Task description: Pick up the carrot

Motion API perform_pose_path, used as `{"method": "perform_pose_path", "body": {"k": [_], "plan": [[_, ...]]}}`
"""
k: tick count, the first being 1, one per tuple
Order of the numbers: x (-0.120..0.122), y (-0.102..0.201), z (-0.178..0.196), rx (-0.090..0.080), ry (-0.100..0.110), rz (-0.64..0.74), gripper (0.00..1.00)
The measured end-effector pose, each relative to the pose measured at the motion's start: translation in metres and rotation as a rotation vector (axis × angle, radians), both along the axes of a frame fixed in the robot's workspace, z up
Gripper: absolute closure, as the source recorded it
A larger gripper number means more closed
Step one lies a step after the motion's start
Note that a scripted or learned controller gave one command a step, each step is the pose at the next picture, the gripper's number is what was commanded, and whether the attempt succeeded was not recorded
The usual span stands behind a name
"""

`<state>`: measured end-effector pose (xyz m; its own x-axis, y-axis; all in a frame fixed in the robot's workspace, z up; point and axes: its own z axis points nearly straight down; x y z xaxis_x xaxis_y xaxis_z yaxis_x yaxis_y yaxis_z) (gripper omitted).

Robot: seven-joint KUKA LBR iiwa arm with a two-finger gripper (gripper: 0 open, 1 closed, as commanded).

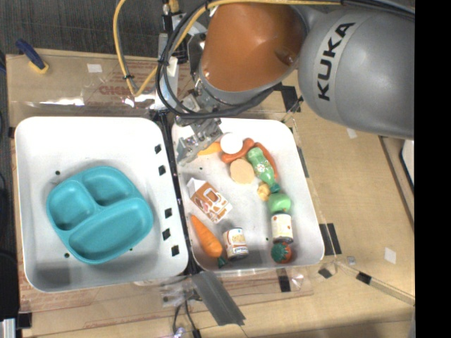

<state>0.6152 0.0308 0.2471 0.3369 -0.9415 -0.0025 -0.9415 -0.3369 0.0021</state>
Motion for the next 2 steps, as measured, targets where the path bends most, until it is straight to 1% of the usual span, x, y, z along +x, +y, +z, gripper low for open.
{"method": "perform_pose_path", "body": {"k": [1, 2], "plan": [[0.04, -0.05, -0.059, 0.001, 0.003, 0.05, 1.0], [0.041, -0.067, -0.056, 0.001, -0.002, 0.033, 1.0]]}}
